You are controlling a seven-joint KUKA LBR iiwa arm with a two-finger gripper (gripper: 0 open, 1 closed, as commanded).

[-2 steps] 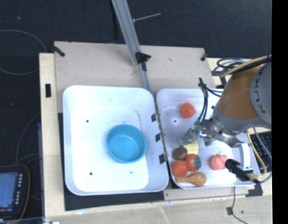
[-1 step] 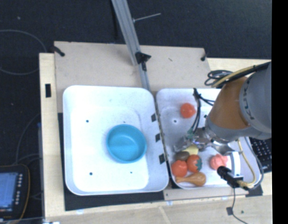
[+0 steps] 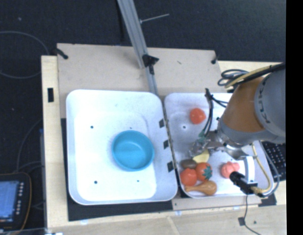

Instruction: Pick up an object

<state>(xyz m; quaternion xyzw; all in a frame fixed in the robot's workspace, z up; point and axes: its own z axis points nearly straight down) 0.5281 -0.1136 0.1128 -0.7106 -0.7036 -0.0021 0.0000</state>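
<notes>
My gripper (image 3: 199, 147) reaches down into the right bin (image 3: 178, 106), just above a pale yellow object (image 3: 201, 157). The arm's orange band (image 3: 244, 109) covers much of the bin's right side. Close below the gripper lie a brown object (image 3: 187, 164), a red tomato-like fruit (image 3: 204, 170) with a green top, an orange-red object (image 3: 188, 176) and a tan pear-shaped object (image 3: 206, 187). A pink object (image 3: 229, 168) rests to the right of them. A small orange ball (image 3: 197, 115) sits alone near the bin's top.
The left bin (image 3: 83, 106) holds a blue bowl (image 3: 133, 150) at its middle. A grey metal bar (image 3: 134, 31) slants down from the top to the gap between the bins. Black cables (image 3: 247, 182) trail over the right bin's lower right corner.
</notes>
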